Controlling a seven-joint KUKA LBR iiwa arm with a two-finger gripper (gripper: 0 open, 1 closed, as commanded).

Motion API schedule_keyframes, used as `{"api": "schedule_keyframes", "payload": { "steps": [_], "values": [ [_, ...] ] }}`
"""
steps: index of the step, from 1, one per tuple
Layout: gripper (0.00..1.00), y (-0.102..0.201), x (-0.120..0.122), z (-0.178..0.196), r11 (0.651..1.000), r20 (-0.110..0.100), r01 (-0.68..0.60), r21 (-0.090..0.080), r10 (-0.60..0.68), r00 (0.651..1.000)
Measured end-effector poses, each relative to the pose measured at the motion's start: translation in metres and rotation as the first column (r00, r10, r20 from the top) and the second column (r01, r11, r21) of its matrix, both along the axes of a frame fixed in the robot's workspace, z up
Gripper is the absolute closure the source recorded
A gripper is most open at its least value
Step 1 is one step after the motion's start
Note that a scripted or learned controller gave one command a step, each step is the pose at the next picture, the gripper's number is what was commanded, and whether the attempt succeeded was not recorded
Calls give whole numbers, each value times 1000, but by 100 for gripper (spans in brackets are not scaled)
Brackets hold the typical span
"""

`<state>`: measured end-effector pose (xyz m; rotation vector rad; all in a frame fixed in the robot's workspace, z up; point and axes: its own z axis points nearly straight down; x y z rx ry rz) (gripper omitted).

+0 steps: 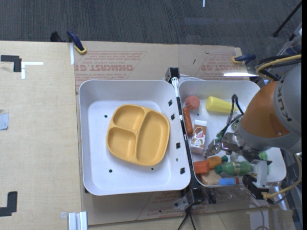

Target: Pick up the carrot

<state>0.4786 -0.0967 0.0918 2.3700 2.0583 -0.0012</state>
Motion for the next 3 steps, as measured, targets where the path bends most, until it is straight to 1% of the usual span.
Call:
{"api": "schedule_keyframes", "payload": {
  "steps": [1,2,3],
  "values": [
    [100,-1,2,8,1000,1,1,0,-1,1000],
    [0,-1,2,8,1000,1,2,0,-2,1000],
    [0,4,-1,-1,919,-1,394,0,-394,919]
  ]
}}
